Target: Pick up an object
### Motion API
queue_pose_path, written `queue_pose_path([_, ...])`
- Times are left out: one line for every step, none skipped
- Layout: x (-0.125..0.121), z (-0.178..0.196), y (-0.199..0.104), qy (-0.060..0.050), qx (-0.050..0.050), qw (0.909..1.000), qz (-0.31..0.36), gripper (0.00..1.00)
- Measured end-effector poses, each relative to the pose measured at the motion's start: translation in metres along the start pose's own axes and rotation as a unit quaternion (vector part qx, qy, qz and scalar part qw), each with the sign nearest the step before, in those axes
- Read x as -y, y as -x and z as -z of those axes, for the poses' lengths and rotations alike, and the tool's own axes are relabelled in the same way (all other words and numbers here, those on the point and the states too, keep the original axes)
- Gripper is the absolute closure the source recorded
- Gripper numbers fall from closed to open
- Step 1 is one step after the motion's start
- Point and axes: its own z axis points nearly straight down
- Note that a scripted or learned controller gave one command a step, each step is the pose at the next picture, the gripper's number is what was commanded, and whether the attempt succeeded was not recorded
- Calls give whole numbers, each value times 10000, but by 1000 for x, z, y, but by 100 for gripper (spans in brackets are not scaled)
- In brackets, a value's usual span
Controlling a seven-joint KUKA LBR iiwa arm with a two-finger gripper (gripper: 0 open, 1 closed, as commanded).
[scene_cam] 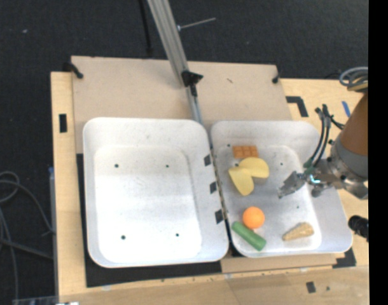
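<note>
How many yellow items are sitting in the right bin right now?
2, touching: a yellow rounded piece beside the waffle, and a paler yellow chunk left of and below it. The gripper hangs right of them; nothing seems hidden.

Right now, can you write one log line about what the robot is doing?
tool: over right bin, nothing held | orange ball, green piece, yellow pieces, waffle, tan wedge: lying in bin | pick: not yet done

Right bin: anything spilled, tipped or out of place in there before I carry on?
Nothing stands out. The right bin holds the waffle piece, yellow cheese pieces, orange ball, green cylinder and tan wedge, all lying inside its walls. The gripper hangs over bare floor, apart from them.
</note>
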Motion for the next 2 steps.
queue_pose_path([-1, 2, 0, 26, 6, 10000, -9, 0])
queue_pose_path([6, -56, 7, -10, 6, 10000, -14, 0])
